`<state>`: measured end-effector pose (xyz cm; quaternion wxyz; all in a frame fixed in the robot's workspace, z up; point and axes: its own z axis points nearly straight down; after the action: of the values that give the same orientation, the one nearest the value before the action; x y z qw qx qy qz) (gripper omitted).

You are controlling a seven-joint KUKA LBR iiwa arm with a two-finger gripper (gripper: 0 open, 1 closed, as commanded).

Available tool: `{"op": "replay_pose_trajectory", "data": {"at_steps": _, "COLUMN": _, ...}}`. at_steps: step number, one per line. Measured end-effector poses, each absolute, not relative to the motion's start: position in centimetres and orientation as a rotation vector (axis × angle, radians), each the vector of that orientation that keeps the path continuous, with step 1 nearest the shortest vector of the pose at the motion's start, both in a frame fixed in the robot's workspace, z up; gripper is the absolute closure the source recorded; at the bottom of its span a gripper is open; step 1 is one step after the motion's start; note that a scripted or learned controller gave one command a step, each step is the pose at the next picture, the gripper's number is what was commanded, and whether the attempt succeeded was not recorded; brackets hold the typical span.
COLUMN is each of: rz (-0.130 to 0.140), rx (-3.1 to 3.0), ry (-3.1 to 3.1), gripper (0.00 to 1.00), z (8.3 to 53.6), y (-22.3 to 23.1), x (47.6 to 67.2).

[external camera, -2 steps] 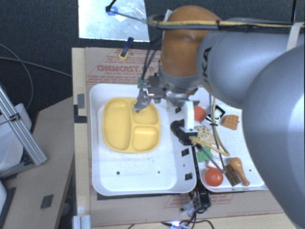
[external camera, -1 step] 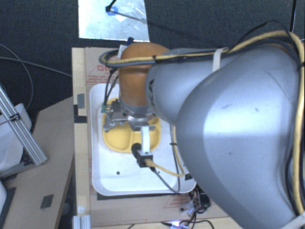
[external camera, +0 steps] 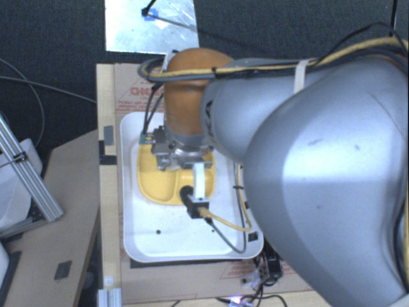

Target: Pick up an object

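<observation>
My own grey arm (external camera: 319, 171) is the nearest thing here, a broad mass crossing in front of the white bin (external camera: 137, 235) and covering the bin's right side. Beyond it, over the bin's upper half, the orange band (external camera: 185, 94) above my wrist leads down to my fingers (external camera: 185, 165), which sit low over a yellow object (external camera: 153, 181); I cannot tell whether they are spread or pressed together, because the wrist housing and a white bracket hide them, and a black fitting with a yellow cable trails off just below. The yellow object lies flat in the bin's upper left part, rounded and smooth like a soft plastic dish or mould, with its right edge tucked under my wrist. I judge this to be the reach-and-grasp step: I am down at the object, but nothing shows it caught yet. The next move calls for a firm close on an edge of that yellow piece, then a straight lift clear of the bin's floor. Farther off, past the bin's top edge, a silvery sheet (external camera: 150, 15) lies on the dark bench (external camera: 51, 31).
</observation>
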<state>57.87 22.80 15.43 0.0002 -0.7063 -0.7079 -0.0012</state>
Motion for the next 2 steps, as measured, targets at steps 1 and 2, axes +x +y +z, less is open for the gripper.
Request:
{"op": "replay_pose_trajectory", "data": {"at_steps": 1, "rz": -0.002, "rx": -2.212, "ry": -2.228, "gripper": 1.00, "z": 23.1, "y": 23.5, "x": 51.0}}
{"op": "replay_pose_trajectory", "data": {"at_steps": 2, "rz": -0.002, "rx": -2.221, "ry": -2.222, "gripper": 1.00, "z": 9.5, "y": 23.4, "x": 54.9}}
